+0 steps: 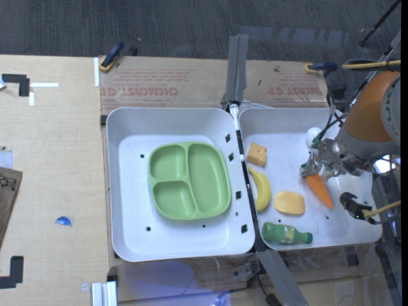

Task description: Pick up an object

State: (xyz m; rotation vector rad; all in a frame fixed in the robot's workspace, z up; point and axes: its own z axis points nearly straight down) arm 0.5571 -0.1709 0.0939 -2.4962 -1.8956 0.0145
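Lowest in view, a bottle point(287, 234) lies in the right bin point(357, 231). Nearby, the carrot point(319, 190) lies beneath the claw point(317, 166); whether it grips, I cannot tell. Carrot looks light, stiff, smooth, tapered: take it across the thick end.

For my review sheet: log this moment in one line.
arm: over right bin | gripper: at carrot top | grasp: unclear | left bin: green tray

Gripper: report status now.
Gripper low in right bin, at carrot's top end. Grasp unconfirmed. Yellow piece and banana close by.
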